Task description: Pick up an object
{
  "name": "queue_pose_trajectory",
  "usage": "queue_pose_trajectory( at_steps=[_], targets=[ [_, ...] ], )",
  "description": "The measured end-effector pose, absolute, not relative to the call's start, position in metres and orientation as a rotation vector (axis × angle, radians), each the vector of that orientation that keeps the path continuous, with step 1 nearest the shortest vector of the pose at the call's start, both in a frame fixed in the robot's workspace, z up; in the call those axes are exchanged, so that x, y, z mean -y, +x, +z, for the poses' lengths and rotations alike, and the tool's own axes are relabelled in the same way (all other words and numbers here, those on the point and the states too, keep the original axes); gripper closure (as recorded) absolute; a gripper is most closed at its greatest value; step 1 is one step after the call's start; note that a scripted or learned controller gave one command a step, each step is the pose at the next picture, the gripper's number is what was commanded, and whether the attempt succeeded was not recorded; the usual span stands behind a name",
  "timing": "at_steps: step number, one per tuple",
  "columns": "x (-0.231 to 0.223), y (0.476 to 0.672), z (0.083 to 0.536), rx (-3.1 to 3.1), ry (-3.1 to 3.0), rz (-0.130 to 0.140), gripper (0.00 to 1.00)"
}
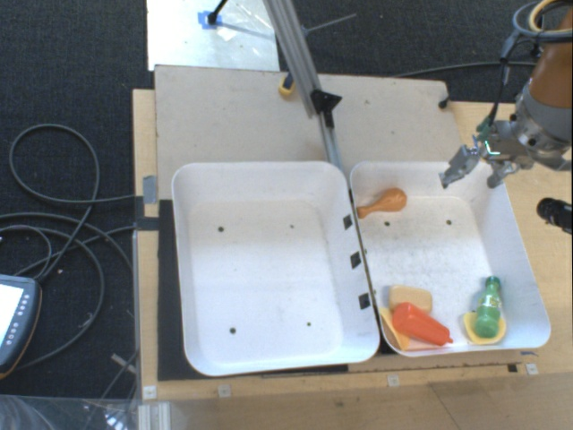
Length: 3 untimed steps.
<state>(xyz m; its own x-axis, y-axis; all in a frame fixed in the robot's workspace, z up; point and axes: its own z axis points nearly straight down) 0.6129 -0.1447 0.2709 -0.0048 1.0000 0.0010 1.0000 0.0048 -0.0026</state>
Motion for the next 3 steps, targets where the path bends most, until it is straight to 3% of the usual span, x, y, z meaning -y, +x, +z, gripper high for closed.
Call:
queue_pose_trajectory(
  at_steps=[1, 3],
  targets=[
    [0.145, 0.614, 0.273, 2.228, -2.216, -0.001, 0.0],
    [0.151, 0.621, 0.187, 2.221, -2.22, 0.003, 0.0]
  ],
)
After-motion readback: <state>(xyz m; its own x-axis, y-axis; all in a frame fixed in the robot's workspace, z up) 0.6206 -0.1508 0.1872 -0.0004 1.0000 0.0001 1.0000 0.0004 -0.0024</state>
